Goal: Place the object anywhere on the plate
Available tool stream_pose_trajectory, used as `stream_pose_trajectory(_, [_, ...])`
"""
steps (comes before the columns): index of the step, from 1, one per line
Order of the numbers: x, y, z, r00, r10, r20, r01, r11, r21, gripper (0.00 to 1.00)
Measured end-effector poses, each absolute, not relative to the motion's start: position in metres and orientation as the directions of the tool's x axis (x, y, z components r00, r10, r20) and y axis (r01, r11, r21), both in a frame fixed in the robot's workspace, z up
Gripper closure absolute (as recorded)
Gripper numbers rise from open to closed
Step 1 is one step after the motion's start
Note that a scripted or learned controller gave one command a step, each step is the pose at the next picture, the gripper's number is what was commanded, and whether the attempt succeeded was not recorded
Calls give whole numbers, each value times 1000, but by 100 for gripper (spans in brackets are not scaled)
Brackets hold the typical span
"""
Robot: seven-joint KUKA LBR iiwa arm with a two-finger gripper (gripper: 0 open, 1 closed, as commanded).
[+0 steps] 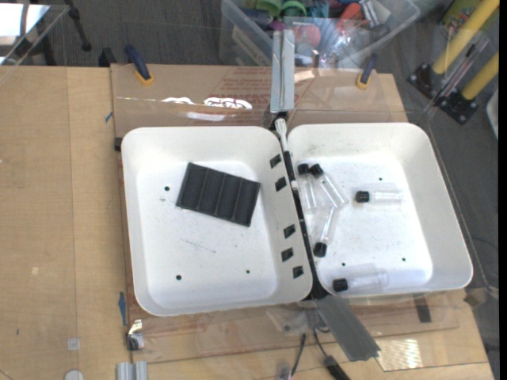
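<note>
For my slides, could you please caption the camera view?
Black ribbed plate in left bin; clear black-capped tubes in right bin.

What things are made of
You see a matt black ribbed plate (218, 194), clear plastic tubes (323, 196), smooth white bins (142, 236), a wood tabletop (55, 212).

Plate (218, 194): you have a flat, dark, rectangular slab with ribs running across its short way, lying tilted in the left bin (158, 291), left of frame centre.

Objects: you have clear tubes with black caps in the right bin (444, 267). A cluster (321, 200) of three or so (they overlap, so the count is unsure) lies near that bin's left wall. One (379, 197) lies alone toward the middle right; another (360, 279) lies along the lower edge.
</note>
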State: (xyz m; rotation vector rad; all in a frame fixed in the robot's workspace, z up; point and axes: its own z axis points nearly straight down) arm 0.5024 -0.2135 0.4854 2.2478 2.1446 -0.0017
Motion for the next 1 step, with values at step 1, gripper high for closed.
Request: stream_pose_trajectory(1, [503, -214, 496, 47, 998, -29, 999, -46, 29, 100])
